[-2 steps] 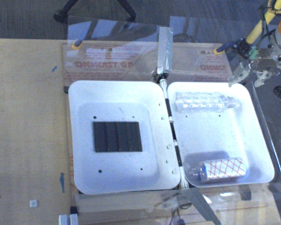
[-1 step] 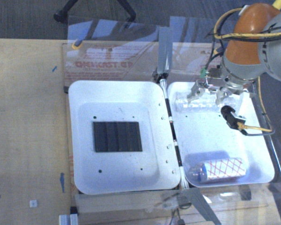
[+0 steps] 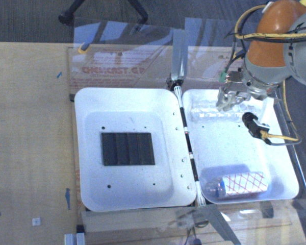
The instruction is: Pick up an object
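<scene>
My single fixed camera sits above the worktop [image 3: 25,137] and looks down at a slant, far enough back to take in both white bins: the left bin [image 3: 127,103] and the right bin [image 3: 275,157] lie side by side across the frame. Dark floor shows along the top edge, and the arm [image 3: 278,34] enters from upper right.

The grey arm is reaching down, its gripper [image 3: 225,102] hanging over the right bin's [image 3: 290,185] far edge.
</scene>
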Robot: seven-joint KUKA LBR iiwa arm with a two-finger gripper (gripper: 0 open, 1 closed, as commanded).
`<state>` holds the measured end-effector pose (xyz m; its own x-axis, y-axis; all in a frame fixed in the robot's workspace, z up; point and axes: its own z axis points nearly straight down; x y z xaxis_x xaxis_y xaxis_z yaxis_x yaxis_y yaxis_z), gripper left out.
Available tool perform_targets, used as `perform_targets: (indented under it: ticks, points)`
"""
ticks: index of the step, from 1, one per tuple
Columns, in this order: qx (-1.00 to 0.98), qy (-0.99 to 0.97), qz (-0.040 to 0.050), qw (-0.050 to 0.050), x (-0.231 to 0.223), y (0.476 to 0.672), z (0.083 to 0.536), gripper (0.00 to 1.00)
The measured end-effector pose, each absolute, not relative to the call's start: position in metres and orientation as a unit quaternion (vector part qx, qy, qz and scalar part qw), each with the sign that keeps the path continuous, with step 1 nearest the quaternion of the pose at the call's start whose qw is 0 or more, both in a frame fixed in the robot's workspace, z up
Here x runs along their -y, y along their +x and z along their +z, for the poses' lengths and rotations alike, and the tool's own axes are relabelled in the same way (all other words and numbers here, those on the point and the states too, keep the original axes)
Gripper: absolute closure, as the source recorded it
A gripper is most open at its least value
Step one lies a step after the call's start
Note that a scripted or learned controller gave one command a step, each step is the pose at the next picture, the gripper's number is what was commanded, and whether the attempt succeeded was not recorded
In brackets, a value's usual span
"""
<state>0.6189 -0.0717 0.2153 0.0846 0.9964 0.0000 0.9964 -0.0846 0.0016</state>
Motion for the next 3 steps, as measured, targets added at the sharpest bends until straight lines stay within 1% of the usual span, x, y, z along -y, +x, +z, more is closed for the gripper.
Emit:
perform_targets:
  ticks: [1,2,3]
  points:
    - [-0.582,0.813,-0.0013,-0.002,0.018,0.612,0.184,1.0]
    - [-0.582,0.813,-0.0014,-0.002,0.018,0.612,0.184,0.0]
    - [-0.57,0.821,-0.001,-0.001,0.069,0.609,0.184,0.0]
